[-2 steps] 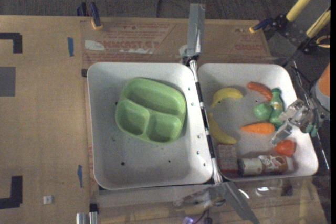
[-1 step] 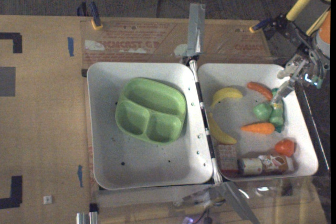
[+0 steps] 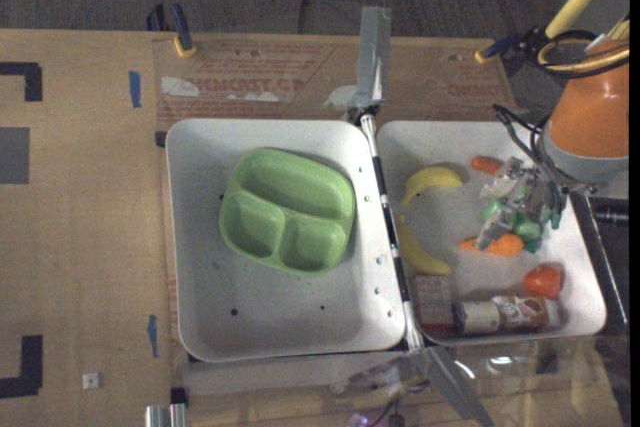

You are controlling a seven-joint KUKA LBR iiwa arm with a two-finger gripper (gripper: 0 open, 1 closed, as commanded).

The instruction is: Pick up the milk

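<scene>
Jaws are seen low in the right bin (image 3: pixel 440 147), over an orange piece (image 3: pixel 505 245); whether they are spread or pressed together cannot be told. The milk (image 3: pixel 505 315) is found lying on its side by that bin's near wall, apart from them, beside a brown block (image 3: pixel 433 300)

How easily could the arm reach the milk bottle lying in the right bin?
Probably yes. The milk bottle lies uncovered along the right bin's front edge, and the gripper hangs over the same bin.
</scene>
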